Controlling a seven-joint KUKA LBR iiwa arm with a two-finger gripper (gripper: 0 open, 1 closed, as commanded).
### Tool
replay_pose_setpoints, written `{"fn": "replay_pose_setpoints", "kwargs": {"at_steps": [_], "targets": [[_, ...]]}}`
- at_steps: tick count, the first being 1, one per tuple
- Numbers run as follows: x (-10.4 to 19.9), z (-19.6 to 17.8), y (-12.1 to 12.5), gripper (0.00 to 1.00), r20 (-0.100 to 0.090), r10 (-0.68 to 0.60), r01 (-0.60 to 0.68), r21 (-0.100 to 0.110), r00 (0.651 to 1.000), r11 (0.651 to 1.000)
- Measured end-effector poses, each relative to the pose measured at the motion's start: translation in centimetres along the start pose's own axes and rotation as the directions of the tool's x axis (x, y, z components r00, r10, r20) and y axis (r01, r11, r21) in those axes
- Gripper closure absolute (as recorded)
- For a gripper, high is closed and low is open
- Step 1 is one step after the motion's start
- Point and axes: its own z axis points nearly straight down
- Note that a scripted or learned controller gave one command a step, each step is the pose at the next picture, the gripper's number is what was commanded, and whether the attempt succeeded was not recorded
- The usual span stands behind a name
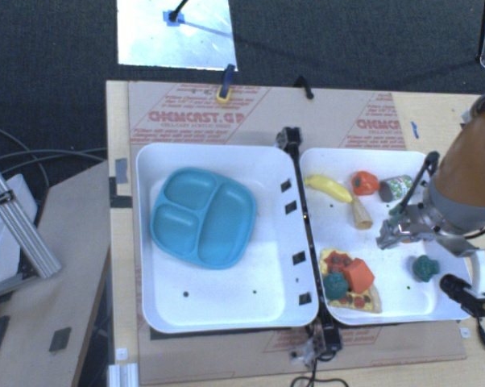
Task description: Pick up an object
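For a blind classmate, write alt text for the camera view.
A grey robot arm's gripper hovers over the right white bin among toy foods: a banana, tomato and pizza slice. The left bin holds a blue divided plate.

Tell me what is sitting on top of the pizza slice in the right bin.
On the pizza slice sit an orange-red block and a teal piece. The slice's surface beneath them is covered, so its toppings there cannot be seen.
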Motion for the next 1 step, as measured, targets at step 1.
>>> {"fn": "replay_pose_setpoints", "kwargs": {"at_steps": [1], "targets": [[-4.65, 0.93, 9.24, 1.0, 0.007, 0.005, -0.005, -0.002, 1.0, 1.0]]}}
